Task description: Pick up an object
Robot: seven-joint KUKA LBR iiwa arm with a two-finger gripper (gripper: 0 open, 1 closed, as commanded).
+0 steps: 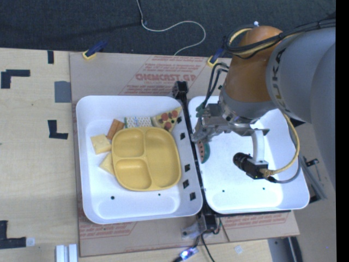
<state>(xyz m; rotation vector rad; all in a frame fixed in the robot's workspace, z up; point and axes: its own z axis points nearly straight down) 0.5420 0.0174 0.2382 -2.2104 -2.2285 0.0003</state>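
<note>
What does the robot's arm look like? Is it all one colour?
No. The arm is big, round and smooth grey, with a shiny orange band above the wrist. Thin dark cables loop around the orange part. The gripper at the end is a small grey metal piece.

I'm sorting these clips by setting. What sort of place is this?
Probably a robotics lab bench set up for grasping trials: a robot arm reaches over the right bin, the left bin holds a yellow divided plate, and both sit on cardboard.
</note>
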